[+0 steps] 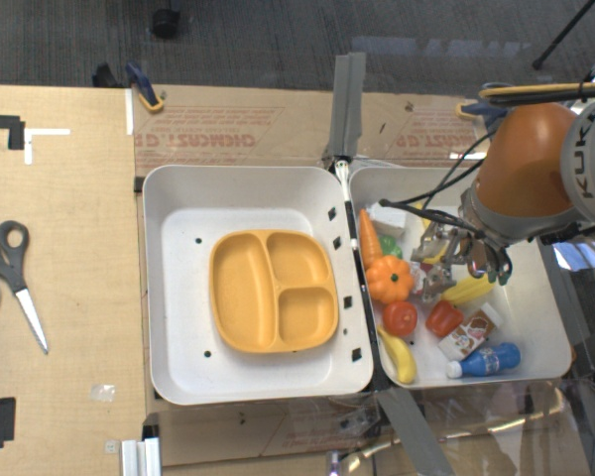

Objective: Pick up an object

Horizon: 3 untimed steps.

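Tool [444,266] low in the right bin [560,355], grip state impossible to tell. Nearest: blue bottle [488,360] at five o'clock, banana [401,355] at seven. Closer in, pumpkin [390,280] at nine; farther, carrot [369,234] at ten.

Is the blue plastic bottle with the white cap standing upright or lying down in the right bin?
Lying down. The blue plastic bottle rests on its side on the right bin's floor, white cap toward the yellow banana.
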Motion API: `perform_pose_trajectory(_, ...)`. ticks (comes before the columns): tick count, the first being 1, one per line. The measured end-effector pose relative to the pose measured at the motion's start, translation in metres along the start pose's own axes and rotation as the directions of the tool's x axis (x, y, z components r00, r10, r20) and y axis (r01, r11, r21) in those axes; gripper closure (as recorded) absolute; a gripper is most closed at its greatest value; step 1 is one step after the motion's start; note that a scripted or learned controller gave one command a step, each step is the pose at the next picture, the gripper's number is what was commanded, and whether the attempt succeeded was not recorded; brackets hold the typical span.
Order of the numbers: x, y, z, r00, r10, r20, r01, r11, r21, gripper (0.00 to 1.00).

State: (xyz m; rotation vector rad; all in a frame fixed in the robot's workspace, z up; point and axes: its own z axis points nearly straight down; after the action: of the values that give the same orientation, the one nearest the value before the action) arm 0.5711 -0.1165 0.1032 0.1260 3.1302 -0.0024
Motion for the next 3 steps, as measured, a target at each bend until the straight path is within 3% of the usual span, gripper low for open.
perform_pose_trajectory(1, -0.047, 0.028, -0.163, 0.999, 0.053, -0.006, -0.053, 0.999, -0.001, 1.00)
perform_pose_trajectory(2, 0.023, 0.053, -0.088, 0.999, 0.046, -0.008, -0.046, 0.999, -0.001, 1.00)
perform_pose_trajectory(3, -0.023, -0.023, -0.193, 0.980, -0.199, -0.003, 0.199, 0.980, -0.001, 1.00)
